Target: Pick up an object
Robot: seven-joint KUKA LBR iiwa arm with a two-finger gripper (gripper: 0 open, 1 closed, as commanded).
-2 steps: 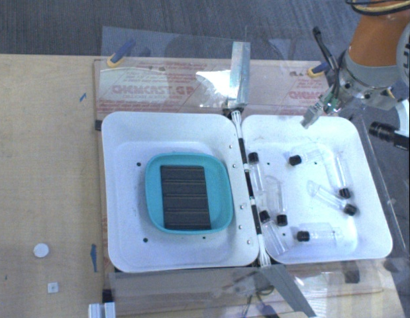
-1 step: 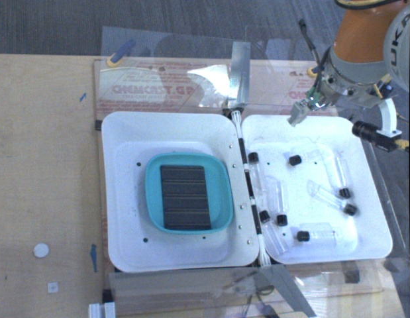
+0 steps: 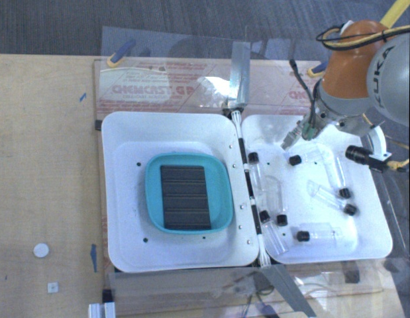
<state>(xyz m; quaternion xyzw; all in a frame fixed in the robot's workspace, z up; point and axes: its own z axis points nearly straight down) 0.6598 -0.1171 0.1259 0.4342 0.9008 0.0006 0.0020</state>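
Several clear plastic tubes with black caps lie scattered in the right bin (image 3: 377,244). One tube (image 3: 318,233) lies near the front, another (image 3: 329,197) in the middle right, and a third (image 3: 257,171) by the left wall. My gripper (image 3: 292,139) hangs over the back of this bin, tilted down to the left. A black-capped tube (image 3: 295,159) lies just in front of it, and nothing shows in its grasp. In the left bin (image 3: 118,138) a teal tray (image 3: 152,177) holds a dark grey ridged block (image 3: 185,197).
The grey arm with its orange band (image 3: 350,52) comes in over the right bin's back right corner. A metal divider (image 3: 239,78) stands behind the two bins. Cables (image 3: 367,156) trail at the right edge. A clear sheet with red print lies behind the bins.
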